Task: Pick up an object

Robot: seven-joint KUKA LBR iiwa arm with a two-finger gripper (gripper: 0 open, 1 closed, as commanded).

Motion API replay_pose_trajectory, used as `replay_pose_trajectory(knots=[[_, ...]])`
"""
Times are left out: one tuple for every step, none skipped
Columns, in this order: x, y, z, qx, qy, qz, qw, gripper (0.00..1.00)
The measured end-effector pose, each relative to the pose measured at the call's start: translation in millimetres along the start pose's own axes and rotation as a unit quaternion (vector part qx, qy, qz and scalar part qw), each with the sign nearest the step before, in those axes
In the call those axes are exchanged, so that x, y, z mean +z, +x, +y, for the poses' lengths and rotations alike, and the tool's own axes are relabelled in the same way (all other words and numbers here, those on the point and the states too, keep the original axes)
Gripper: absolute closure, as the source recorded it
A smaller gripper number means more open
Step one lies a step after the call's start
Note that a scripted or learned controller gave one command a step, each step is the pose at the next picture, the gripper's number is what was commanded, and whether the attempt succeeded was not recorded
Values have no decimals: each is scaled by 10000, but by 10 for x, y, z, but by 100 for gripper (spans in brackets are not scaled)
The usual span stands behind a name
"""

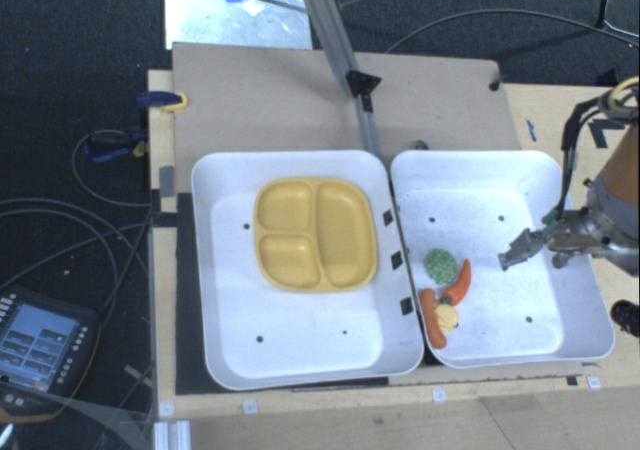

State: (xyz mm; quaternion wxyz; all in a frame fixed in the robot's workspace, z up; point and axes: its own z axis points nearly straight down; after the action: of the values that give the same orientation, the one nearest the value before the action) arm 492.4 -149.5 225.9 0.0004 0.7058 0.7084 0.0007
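You are looking down on two shallow white plastic bins sitting side by side in the lower middle of the frame. The left white bin is holding a yellow plastic plate with three sections, lying flat in the bin's upper middle. The right white bin is holding a small pile of toy food near its lower left corner, close to where the two bins are meeting. In that pile you are seeing a round green bumpy toy like broccoli, a curved red toy pepper touching it on the right, and a long orange toy carrot lying below them with a small pale yellow piece resting on it.

The grey metal gripper is reaching in from the right edge of the frame and hanging over the right bin, a little to the right of the toy pile and apart from it. You cannot tell how its tip is set. Nothing is showing in its grip.
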Motion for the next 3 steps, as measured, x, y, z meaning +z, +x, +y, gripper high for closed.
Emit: replay_pose_trajectory(knots=[[-2, 0, 1, 9, -4, -1, 10000, 0], [600, -52, 39, 15, 26, 1, 10000, 0], [1224, -47, 61, 17, 28, 4, 10000, 0]])
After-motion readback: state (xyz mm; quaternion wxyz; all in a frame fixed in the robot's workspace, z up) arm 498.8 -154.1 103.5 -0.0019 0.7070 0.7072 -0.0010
